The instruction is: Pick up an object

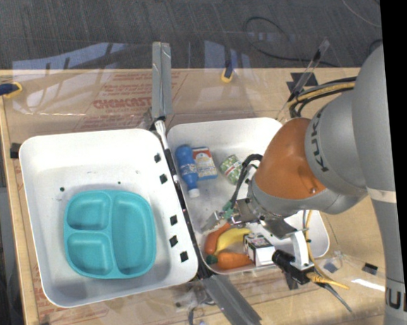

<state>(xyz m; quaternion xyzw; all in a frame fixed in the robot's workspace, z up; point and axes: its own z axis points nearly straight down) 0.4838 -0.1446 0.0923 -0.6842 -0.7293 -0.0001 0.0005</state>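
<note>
The right bin (187, 135) holds a blue bottle (186, 168), a small red and white carton (203, 162) and a green and white can (231, 168) near its far wall. At its near edge lie a yellow banana (229, 238), an orange carrot-like piece (230, 260) and a small reddish fruit (210, 243). My gripper (257, 245) is low over that near pile, just right of the banana, with a white boxy item (257, 248) under it. The wrist hides what sits beneath it.
The left bin (37, 158) holds a teal divided plate (110, 232). A ridge with black clips (172, 196) separates the two bins. The arm's grey and orange body (296, 171) covers the right half of the right bin.
</note>
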